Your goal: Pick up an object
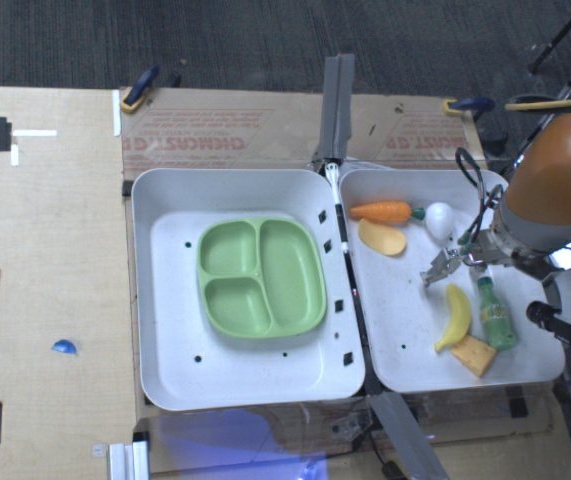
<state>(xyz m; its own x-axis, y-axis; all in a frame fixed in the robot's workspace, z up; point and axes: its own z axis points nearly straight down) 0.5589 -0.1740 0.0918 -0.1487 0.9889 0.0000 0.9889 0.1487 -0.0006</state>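
The right bin holds an orange carrot, a pale yellow slice, a white round item, a yellow banana, a green bottle and an orange wedge. My gripper hangs over the middle of this bin, just above the banana's upper end and left of the bottle's cap. It looks open, with nothing between its fingers. The arm's orange band covers the bin's far right corner.
The left bin holds a green divided plate. A grey divider rises between the bins at the back. Brown cardboard lies behind the left bin. A small blue item lies on the bench at left.
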